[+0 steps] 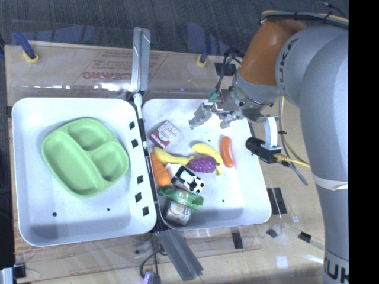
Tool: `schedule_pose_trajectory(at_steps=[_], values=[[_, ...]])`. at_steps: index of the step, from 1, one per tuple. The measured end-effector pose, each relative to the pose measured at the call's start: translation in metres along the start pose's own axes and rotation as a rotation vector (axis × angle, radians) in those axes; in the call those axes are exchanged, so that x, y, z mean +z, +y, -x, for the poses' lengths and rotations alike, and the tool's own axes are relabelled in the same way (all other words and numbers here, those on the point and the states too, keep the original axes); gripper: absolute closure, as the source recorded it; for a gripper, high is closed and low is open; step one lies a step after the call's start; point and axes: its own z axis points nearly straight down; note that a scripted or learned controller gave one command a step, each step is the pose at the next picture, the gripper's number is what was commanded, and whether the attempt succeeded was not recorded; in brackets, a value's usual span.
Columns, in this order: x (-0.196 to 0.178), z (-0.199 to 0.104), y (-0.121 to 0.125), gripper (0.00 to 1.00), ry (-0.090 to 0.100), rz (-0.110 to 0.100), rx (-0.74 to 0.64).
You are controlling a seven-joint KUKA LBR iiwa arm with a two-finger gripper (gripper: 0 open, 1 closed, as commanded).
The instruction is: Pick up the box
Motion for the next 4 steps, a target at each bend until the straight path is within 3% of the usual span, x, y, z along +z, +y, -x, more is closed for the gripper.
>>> schedule_pose_trajectory(at_steps=[1, 2, 3, 4], values=[[0.034, -0.025, 0.025, 0.00, -0.001, 0.002, 0.099], [0.023, -0.025, 0.025, 1.00, 0.000, 0.002, 0.094], [0.023, -0.026, 0.025, 0.00, 0.000, 0.001, 0.093], [0.013, -0.026, 0.026, 1.00, 0.000, 0.001, 0.089]])
